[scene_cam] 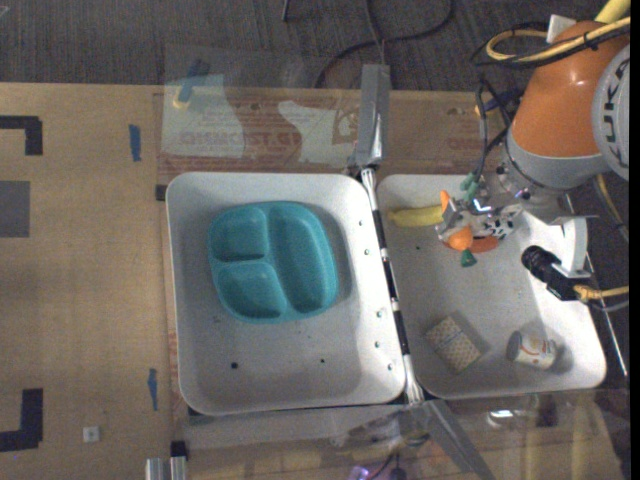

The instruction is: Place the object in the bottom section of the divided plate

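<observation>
A: Where was the gripper (472, 216)?
B: Low over the back end of the right bin (500, 303), arm reaching in from the right. Released or clenched, I couldn't tell. The wrist blocked my view.
A: And the object?
B: A small orange piece (460, 239) lay on the bin floor right at the gripper. Touching or just under it, I couldn't say. A black-and-white spotted piece (497, 227) sat just beside it, and a banana (415, 215) lay near the bin's inner wall.
A: Plate?
B: The teal divided plate (272, 260) lay flat in the left bin (200, 368), well apart from the orange piece, with the bin walls between them.
A: Other clutter?
B: A patterned block (453, 342) and a cup (532, 348) on its side sat at the front of the right bin, near each other but not touching.
</observation>
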`<state>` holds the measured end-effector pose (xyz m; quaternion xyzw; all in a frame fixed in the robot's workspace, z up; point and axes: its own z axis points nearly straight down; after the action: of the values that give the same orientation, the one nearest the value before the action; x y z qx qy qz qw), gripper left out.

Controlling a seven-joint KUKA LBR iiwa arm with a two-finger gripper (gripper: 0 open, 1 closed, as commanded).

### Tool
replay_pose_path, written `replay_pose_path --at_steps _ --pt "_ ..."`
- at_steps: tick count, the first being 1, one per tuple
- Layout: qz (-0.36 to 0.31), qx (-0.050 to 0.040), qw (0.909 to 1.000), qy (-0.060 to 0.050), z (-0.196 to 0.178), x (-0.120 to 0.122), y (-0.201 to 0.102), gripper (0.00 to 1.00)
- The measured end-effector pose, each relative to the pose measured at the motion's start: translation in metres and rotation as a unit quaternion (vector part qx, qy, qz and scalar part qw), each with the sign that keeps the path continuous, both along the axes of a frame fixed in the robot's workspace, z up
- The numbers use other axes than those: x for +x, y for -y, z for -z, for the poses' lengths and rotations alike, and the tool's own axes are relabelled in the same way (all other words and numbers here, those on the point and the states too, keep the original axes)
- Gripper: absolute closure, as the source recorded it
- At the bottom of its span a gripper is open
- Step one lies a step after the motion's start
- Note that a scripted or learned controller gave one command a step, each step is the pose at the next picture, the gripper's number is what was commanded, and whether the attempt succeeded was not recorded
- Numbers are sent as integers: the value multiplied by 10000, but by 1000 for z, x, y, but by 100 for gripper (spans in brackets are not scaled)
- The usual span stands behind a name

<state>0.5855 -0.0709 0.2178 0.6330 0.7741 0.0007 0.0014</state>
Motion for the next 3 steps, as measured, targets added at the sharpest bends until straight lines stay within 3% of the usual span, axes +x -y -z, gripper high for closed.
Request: replay_pose_path --at_steps 1,2,3 --pt "-1340 2 9910 -10 33 25 -56 100" --pt "-2018 -1 9794 6 32 48 -163 100" --pt "-2019 -1 9794 7 32 48 -163 0"
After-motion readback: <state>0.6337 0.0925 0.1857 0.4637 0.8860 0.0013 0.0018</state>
